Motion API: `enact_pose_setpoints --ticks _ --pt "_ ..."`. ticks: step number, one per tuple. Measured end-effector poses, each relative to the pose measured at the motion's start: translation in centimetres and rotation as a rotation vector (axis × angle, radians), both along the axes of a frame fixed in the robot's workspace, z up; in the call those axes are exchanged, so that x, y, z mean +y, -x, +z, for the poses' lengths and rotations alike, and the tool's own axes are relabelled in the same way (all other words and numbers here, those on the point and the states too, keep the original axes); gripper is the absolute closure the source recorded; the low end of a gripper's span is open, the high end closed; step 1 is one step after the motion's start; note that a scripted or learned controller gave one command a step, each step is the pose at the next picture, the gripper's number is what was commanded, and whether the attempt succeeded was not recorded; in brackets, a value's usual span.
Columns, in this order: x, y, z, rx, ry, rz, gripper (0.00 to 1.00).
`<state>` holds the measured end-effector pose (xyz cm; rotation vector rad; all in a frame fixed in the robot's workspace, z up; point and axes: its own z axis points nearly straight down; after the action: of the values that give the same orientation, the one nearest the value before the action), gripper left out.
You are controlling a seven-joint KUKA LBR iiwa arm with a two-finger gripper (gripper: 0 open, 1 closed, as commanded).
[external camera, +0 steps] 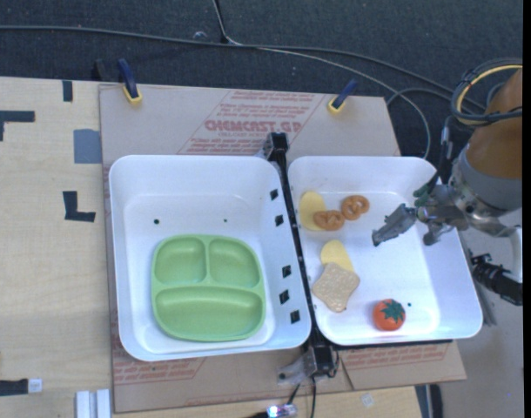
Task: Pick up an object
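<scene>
The right bin (444,325) holds several toy foods: two brown pretzels (355,205) (328,220), a yellow piece (311,205) beside them, a second yellow piece (336,252), a tan slice of bread (335,286) and a red tomato (389,314). My gripper (411,232) hangs over the right side of this bin, to the right of the pretzels. It is open, its dark fingers spread apart with nothing between them. The nearest pretzel lies a short way left of the left fingertip (387,232).
The left bin (131,190) holds a green divided plate (208,287). A black divider (287,233) runs between the bins. The arm's body (496,168) fills the right edge. Cables cross the dark floor behind the bench.
</scene>
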<state>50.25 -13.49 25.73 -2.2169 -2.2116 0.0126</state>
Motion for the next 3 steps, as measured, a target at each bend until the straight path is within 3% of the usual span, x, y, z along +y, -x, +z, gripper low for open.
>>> enact_pose_setpoints --ticks 1,3 --pt "0.0 -0.2 0.6 -0.012 0.002 0.004 0.00" --pt "0.5 0.6 -8.4 -0.007 0.001 0.003 0.00"
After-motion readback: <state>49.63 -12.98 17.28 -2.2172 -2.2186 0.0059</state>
